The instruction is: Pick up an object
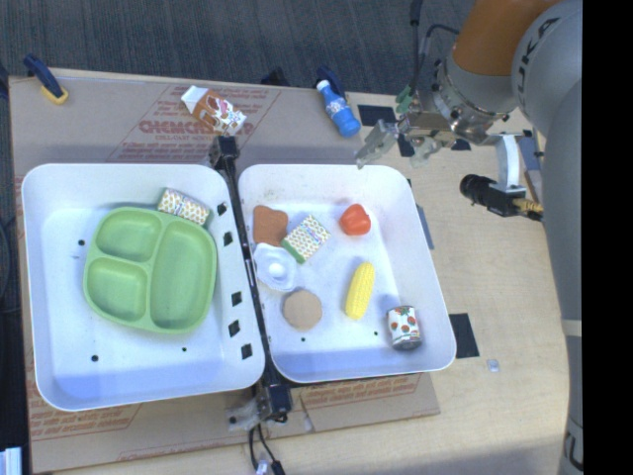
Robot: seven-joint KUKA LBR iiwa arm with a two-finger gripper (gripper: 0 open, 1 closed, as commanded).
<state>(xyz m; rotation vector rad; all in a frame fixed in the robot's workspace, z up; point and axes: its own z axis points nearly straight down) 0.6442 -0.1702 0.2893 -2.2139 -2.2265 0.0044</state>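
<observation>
Left of the tool (381, 144), the corn cob (359, 289) lies well below it in the right bin (425, 265), apart from the red pepper (355, 220). Best to descend straight over the cob, fingers straddling its narrow width. The tool hangs above the bin's far rim, open and holding nothing.

Red print reading roughly "CHEMCHOICE" on the flattened cardboard sheet (148, 127) under the bins, partly hidden, letters "KUKA" in part on the grey arm (539, 43), packet labels too small to read
</observation>
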